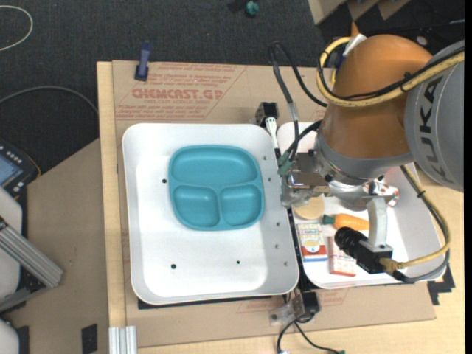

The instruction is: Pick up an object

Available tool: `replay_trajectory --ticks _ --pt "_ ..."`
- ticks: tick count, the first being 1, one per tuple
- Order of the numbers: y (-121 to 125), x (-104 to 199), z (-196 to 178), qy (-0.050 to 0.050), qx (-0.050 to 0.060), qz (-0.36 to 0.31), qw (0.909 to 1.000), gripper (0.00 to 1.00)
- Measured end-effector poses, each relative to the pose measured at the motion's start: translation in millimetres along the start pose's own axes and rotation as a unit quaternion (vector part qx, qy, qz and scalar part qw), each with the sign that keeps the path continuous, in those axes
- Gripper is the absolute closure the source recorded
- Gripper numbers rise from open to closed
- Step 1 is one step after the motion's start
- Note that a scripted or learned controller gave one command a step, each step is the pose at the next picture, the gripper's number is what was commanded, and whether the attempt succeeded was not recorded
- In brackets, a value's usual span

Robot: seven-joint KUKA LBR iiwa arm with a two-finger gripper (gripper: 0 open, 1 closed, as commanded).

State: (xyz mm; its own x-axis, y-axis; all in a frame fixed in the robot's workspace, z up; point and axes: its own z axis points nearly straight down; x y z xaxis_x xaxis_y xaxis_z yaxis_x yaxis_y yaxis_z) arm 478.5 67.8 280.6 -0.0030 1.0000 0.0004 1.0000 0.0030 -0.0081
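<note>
My gripper point(301, 189) hangs low over the left part of the right bin point(420, 231), under the orange-banded wrist. Just below it lies a round tan piece point(310, 209), with an orange carrot-like piece point(352, 220) to its right. Nearer the front edge are a small white box with blue and red print point(313, 243) and a red and white packet point(341, 264). Whether anything is in the gripper is hidden by the wrist. The arm covers most of the right bin.
The left bin point(147, 220) holds a teal divided plate point(216, 186) in its upper half. The wall between the two bins runs right beside the gripper. Cables lie along the back edge of the bench.
</note>
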Motion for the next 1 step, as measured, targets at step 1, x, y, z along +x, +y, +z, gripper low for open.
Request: replay_trajectory --ticks 1 --pt "0.8 20.6 -163.4 0.003 -0.014 -0.001 0.9999 1.00"
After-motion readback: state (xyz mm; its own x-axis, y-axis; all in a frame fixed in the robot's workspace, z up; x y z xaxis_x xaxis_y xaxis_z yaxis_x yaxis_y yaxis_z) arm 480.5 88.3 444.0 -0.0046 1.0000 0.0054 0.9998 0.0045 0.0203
